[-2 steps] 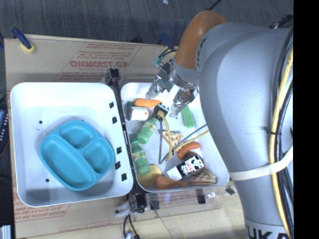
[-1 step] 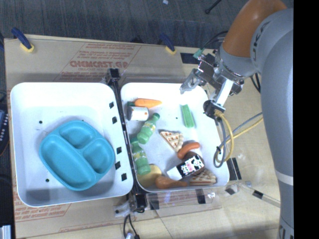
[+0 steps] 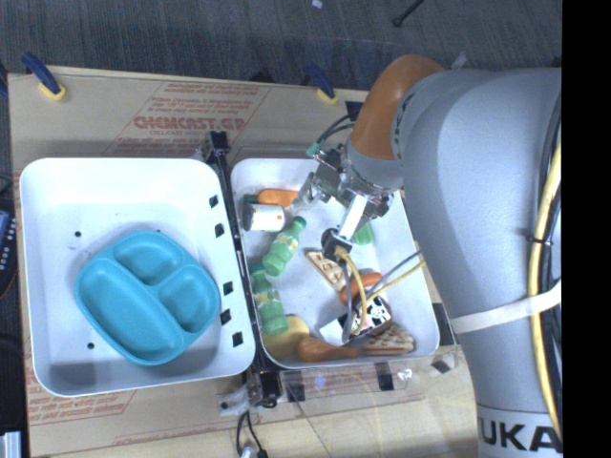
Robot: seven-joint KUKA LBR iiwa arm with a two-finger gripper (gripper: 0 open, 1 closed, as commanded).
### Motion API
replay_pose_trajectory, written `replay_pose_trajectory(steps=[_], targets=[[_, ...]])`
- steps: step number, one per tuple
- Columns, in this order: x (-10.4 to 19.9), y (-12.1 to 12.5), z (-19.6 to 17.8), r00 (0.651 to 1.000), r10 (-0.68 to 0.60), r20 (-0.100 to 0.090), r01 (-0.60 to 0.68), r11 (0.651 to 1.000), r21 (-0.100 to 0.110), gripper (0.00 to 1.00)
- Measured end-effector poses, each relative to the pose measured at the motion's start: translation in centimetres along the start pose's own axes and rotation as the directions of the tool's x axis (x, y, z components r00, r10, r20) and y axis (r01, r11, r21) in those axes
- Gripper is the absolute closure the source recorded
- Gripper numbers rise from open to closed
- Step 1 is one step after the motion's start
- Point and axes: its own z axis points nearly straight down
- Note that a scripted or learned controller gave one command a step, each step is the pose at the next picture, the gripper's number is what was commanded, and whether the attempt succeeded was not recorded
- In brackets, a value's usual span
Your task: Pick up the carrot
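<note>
Big grey arm [image 3: 477,189] leaning in over the clutter bin [image 3: 304,299], and it hides a good part of it. That's trouble number one: whatever sits under that wrist can get shoved without warning. The plate bin [image 3: 38,256] carries a blue plate [image 3: 143,294], well apart from the gripper and no part of this.

Now the gripper [image 3: 323,187]: it's low over the far end of the clutter bin, and whether it is spread or pinched I cannot tell, because it's buried in its own hardware. The carrot [image 3: 279,197] lies just beside it, toward the plate bin and close to the far wall. I can see nothing gripped.

Risks? A green bottle [image 3: 284,251] and a white piece [image 3: 265,219] crowd the carrot on the camera side. A grab landing a touch off line could pinch one of those instead. It could also nudge the carrot hard against the wall, where it rolls or jams.

And watch the second orange piece [image 3: 363,281], on the camera side of the gripper next to a waffle wedge [image 3: 327,268]. In this clutter it's an easy wrong target.
</note>
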Motion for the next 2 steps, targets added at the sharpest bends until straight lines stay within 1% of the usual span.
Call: replay_pose_trajectory(steps=[1, 2], targets=[[4.3, 0.4, 1.6, 0.949, 0.315, -0.002, -0.315, 0.949, -0.022, 0.0], [1.0, -9.0, -7.7, 0.997, 0.072, -0.008, -0.072, 0.997, -0.012, 0.0]])
